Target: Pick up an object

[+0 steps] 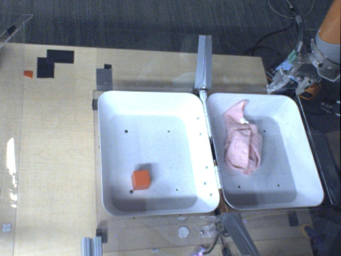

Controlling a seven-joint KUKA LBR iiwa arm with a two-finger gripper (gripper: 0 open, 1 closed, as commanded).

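From the overhead camera, looking down at a slant, the two white bins sat side by side on the pale wooden bench, touching along a grey divider rail (203,63) that ran up between them. The left bin (112,111) held a small orange block (141,180), lying on the floor toward the near left corner and apart from the walls. The right bin (306,159) held a crumpled pink cloth (243,143), lying lengthwise just left of centre, one corner peaked upward at the far end. The arm (330,33) entered at the upper right, orange band visible, with the gripper (290,79) hanging over the far right corner of the right bin, well apart from cloth and block (cable clutter there; whether the jaws were spread or closed could not be told).
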